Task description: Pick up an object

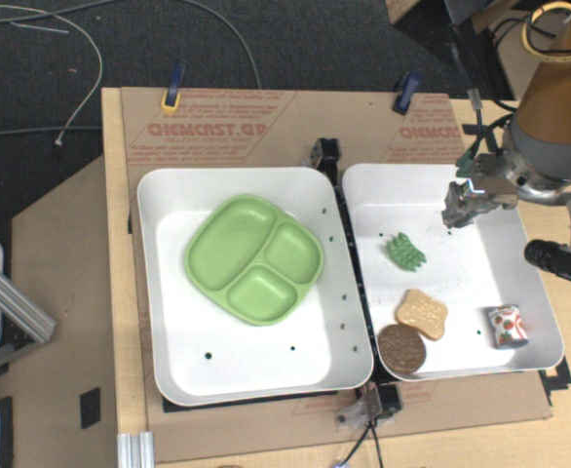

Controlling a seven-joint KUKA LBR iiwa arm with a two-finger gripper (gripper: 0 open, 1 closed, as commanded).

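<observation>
The right bin [383,188] holds a small green leafy piece [404,252], a tan cracker-like piece [423,314], a dark brown round cookie [401,348] and a small red and white packet [506,326]. My gripper [464,206] hangs over the far right part of that bin, up and to the right of the green piece, apart from it. Nothing shows between its fingers.
In the left bin [169,291] lies a light green plate with three compartments [254,258]. Black clips join the two bins at the far [325,153] and near [383,398] ends. Blue clamps [174,86] hold the cardboard at the back.
</observation>
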